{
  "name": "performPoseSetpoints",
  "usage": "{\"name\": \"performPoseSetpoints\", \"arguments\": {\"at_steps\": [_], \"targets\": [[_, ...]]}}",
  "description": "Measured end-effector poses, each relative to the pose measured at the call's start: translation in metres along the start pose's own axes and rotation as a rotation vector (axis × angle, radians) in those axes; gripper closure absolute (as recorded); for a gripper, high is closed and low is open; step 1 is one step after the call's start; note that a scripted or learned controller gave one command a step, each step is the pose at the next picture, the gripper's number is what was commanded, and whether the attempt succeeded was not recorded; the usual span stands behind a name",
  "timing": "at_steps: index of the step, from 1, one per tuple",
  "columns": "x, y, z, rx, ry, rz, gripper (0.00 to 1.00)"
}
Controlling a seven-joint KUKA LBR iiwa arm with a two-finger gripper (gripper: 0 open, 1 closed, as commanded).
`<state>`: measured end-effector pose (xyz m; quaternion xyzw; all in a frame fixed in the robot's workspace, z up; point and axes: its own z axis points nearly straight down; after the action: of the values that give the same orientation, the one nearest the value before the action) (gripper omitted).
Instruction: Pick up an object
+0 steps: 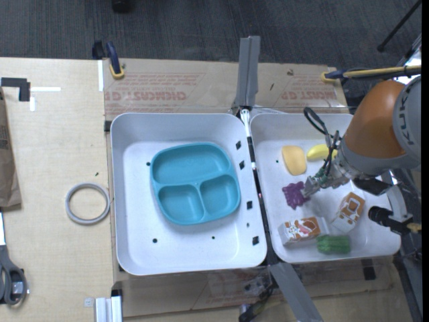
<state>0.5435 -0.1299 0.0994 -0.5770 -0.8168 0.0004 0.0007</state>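
Note:
In the right bin [268, 173], a purple bunch of grapes [293, 194] lies near the middle. My gripper [314, 184] hangs just to the right of the grapes, close to their upper edge. Behind it lie a pale orange piece [293, 158] and a yellow banana-like piece [317, 152]. A small white and orange carton [349, 210] stands to the right under the arm. Another carton [299, 230] lies on its side toward the front, with a green vegetable [333, 244] beside it. The grey arm with its orange band [379, 123] covers the bin's right side.
The left bin [127, 200] holds a blue divided plate [196, 183]. On the bench to the left lie a grey tape ring [88, 202] and scissors [10, 282]. A grey post [249, 69] rises behind the wall between the bins.

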Motion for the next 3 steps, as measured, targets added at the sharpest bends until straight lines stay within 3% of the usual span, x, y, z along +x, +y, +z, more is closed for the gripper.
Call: {"name": "performPoseSetpoints", "arguments": {"at_steps": [1,2,3], "targets": [[0.024,-0.063,0.010,0.003,0.002,0.288,1.00],[0.024,-0.063,0.009,0.003,0.002,0.288,0.00],[-0.003,0.062,0.008,0.000,-0.002,0.205,0.00]]}}
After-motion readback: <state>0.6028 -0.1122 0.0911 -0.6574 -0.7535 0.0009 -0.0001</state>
